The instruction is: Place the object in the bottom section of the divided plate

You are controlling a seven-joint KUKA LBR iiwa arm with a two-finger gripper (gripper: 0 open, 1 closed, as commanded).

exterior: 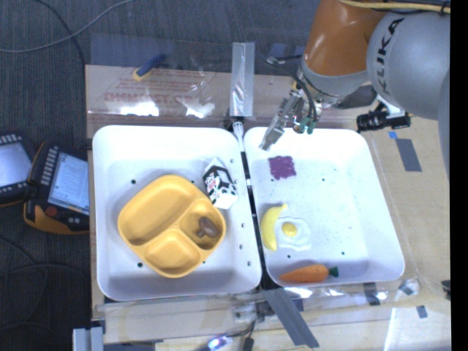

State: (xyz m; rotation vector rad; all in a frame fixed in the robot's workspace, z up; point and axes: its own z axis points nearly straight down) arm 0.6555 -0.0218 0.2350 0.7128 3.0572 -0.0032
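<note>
A yellow divided plate (pixel 157 210) lies in the left bin (pixel 117 152). A small brown object (pixel 208 229) rests in the plate's right section, while the section nearest the front edge (pixel 172 253) holds nothing. My gripper (pixel 274 134) hangs over the far left corner of the right bin (pixel 365 196), just above a purple toy (pixel 282 167). Nothing visible hangs from the gripper. A black-and-white carton (pixel 219 184) lies beside the plate's far right rim.
The right bin also holds a yellow banana (pixel 271 225), a fried egg toy (pixel 293 231) and an orange carrot (pixel 307 273) near its front wall. A ridge (pixel 248 196) divides the two bins. A teach pendant (pixel 58 189) sits left of the bench.
</note>
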